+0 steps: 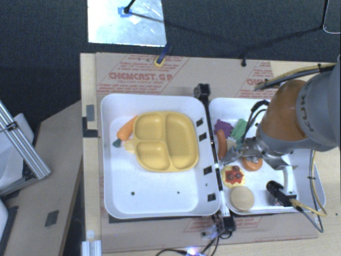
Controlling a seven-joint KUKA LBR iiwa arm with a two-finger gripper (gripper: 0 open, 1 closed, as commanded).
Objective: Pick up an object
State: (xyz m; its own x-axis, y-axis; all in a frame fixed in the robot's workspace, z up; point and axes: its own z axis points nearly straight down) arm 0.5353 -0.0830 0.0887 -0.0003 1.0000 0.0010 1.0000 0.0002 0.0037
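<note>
My gripper (238,151) hangs low over the middle of the right bin (303,204), at the end of the grey and orange arm. Just left of it lies an orange-red sausage (221,143). A purple toy (224,127) and a green piece (239,128) lie further back. An orange round slice (252,165) sits right under the wrist, partly hidden by it. A small round pizza toy (233,175) and a tan bun (242,198) lie nearer the front. I see nothing between the fingers.
The left bin (117,196) holds a yellow divided plate (162,141) with an orange carrot (126,128) against its left rim. A black-clipped divider (209,143) separates the bins. The arm covers the right bin's far right part.
</note>
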